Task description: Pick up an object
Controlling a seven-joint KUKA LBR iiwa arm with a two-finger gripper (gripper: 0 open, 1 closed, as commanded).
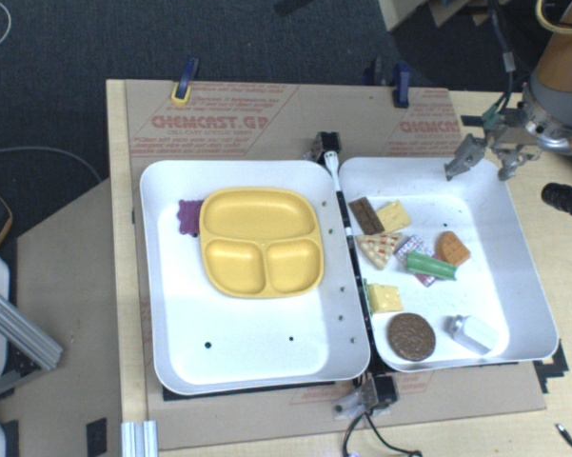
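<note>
Toys (406, 255) lie clustered in the right bin (514, 284), none lifted yet. I see my gripper (485, 160) hovering over the bin's far edge, fingers spread wide, holding nothing. I'd judge this the approach; next, descend over 1 piece
</note>
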